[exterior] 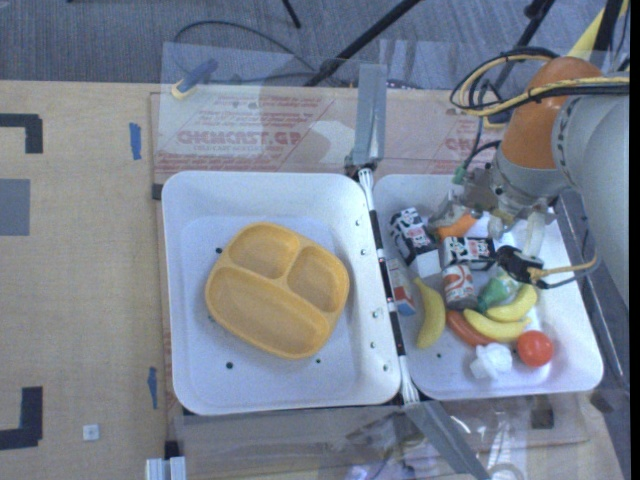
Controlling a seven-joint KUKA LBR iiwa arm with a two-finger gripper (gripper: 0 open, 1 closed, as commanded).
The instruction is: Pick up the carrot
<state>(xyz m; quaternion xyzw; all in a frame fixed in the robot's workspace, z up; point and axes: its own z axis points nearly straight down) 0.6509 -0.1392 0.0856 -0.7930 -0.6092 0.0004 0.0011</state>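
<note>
White plastic forms both shallow bins; nearest in the right bin (580, 368) lie a white lump (490, 363) and a red tomato (535, 348), then two bananas, one yellow banana (431, 313) toward the divider and another (505, 313) curving above an orange-red carrot (470, 328). A red-and-white can (458, 281) stands just behind. The left bin (190, 268) holds a yellow divided tray (278, 288). Farther back, the grey arm (590, 148) bends down from the right, orange band above the wrist, its gripper (487, 230) low among black-and-white packets (410, 230), with something orange beside it. Whether it is clenched or released cannot be made out. The carrot lies nearer the camera than the gripper, apart from it.
</note>
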